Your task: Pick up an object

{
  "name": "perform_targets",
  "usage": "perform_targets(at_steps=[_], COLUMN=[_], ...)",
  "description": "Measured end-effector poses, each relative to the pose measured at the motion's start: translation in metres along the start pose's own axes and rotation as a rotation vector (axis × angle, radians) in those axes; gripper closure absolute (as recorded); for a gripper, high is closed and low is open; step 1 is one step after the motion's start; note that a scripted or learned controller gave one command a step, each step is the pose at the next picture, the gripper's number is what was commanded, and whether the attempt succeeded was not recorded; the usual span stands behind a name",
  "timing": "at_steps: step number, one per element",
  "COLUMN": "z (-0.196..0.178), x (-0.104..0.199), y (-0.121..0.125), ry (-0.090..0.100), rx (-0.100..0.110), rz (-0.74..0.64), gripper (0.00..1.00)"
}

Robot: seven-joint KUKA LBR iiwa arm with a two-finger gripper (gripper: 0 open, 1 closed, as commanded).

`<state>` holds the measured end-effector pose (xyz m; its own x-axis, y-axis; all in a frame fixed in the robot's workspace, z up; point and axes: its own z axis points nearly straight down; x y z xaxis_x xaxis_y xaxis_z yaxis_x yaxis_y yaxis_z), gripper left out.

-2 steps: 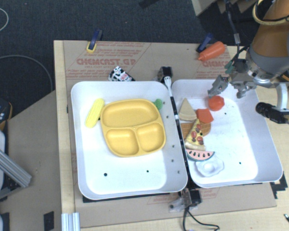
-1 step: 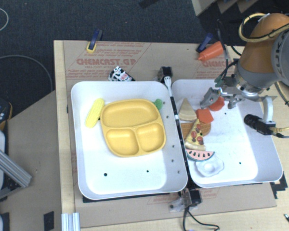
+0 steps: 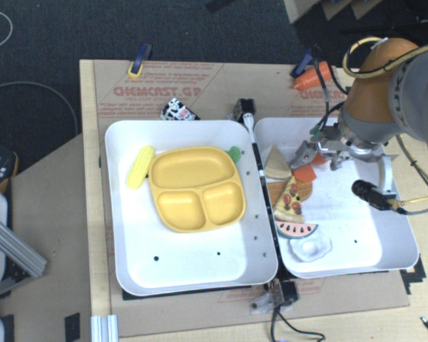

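- Here, two white bins sit side by side on the bench (image 3: 100,191); the left bin (image 3: 128,248) holds a yellow tray (image 3: 196,187) with three compartments.
- A corn cob (image 3: 139,167) lies just left of the tray, touching its edge; something small and green (image 3: 234,153) peeks out at the tray's upper right corner.
- The right bin (image 3: 371,251) holds toy food crowded along its left wall: a tan wedge (image 3: 276,164), a pizza slice (image 3: 291,198) below it, a watermelon slice (image 3: 297,229) below that, and a pale, clear-looking piece (image 3: 309,248) nearest the front.
- A red piece (image 3: 304,172) lies just right of the wedge, touching the pizza's upper end.
- The gripper (image 3: 308,155) comes in from the right bin's upper right and sits right over the red piece; the fingers look parted, with nothing visibly held between them.
- The arm (image 3: 385,91) covers the right bin's upper right corner; a black cable part (image 3: 371,193) hangs over the bin floor.
- Behind the bins on the bench: a black-and-white item (image 3: 177,110), a yellow clip (image 3: 136,68), an orange clip (image 3: 310,79).
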<state>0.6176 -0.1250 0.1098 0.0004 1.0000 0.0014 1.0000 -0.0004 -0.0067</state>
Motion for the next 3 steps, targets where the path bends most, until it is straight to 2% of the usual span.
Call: perform_targets(at_steps=[1, 2, 3], z=[0.023, 0.014, -0.050], x=[-0.002, 0.000, 0.002], y=[0.002, 0.001, 0.007], ry=[-0.005, -0.002, -0.004], rx=[-0.009, -0.008, -0.016], rz=[0.002, 0.001, -0.002], gripper=[0.00, 1.00, 1.00])
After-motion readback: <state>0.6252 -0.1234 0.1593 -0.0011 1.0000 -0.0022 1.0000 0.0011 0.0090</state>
